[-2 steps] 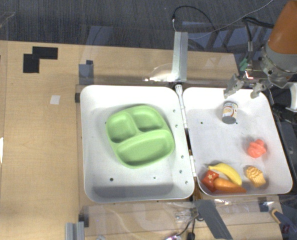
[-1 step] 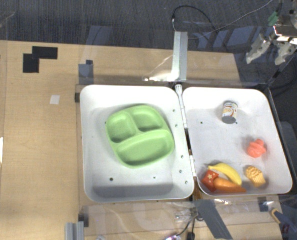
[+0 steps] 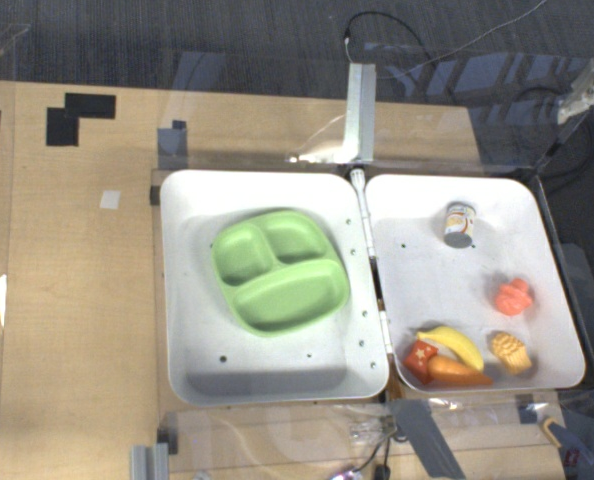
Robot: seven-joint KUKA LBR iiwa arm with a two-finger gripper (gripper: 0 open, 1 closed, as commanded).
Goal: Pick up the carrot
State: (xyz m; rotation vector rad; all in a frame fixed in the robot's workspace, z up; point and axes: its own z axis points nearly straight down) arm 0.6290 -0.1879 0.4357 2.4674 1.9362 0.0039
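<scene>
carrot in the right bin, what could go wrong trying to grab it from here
1. The carrot lies at the near edge of the right bin, touching the banana and a red item, so fingers could easily catch a neighbour instead.
2. It sits close to the bin's front wall and corner, leaving little room for fingers to straddle it; a closing grip might push it against the wall or slip off.

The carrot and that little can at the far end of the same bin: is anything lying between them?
Yes. In the camera view the banana lies right behind the carrot; beyond it, bare bin floor runs to the can.
</scene>
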